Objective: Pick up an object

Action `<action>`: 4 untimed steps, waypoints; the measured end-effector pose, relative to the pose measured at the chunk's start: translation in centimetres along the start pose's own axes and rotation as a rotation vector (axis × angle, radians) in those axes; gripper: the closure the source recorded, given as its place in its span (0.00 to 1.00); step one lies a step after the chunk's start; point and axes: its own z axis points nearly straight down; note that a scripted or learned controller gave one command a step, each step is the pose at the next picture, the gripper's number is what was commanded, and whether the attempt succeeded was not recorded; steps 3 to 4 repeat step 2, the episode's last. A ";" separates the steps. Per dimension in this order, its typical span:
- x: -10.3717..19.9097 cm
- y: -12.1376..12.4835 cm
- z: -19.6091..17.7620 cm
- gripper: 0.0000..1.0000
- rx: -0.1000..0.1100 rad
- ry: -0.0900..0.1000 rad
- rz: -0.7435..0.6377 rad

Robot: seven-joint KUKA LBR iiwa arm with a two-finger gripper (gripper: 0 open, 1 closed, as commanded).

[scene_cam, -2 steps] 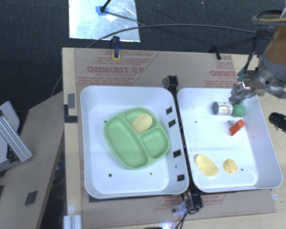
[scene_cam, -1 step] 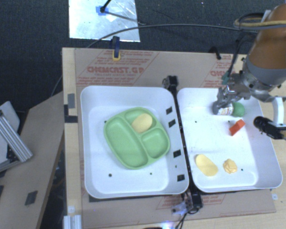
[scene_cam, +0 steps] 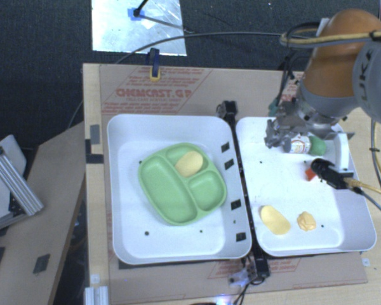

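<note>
My gripper [scene_cam: 284, 138] is low over the back of the right bin [scene_cam: 362, 234]. Right beside it, touching or nearly so, lies a small white and green object [scene_cam: 308, 146], partly covered by the wrist. A yellow oval piece [scene_cam: 275, 220] and a smaller yellow lump [scene_cam: 306, 221] lie near that bin's front. A small red thing [scene_cam: 309, 174] peeks out at mid right. In the left bin [scene_cam: 130, 234] a green divided plate [scene_cam: 171, 192] holds a yellow piece [scene_cam: 190, 163] in its upper compartment.
A black divider with clips [scene_cam: 238, 189] runs between the two bins. Both bins rest on a cardboard sheet [scene_cam: 159, 91]. A yellow cable [scene_cam: 374, 189] trails off to the right above the right bin's edge.
</note>
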 end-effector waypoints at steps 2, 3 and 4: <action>9.5 0.1 0.5 1.00 -0.001 0.000 -0.001; 9.5 0.1 0.5 1.00 -0.001 0.000 -0.001; 9.5 0.1 0.5 1.00 -0.001 0.000 -0.001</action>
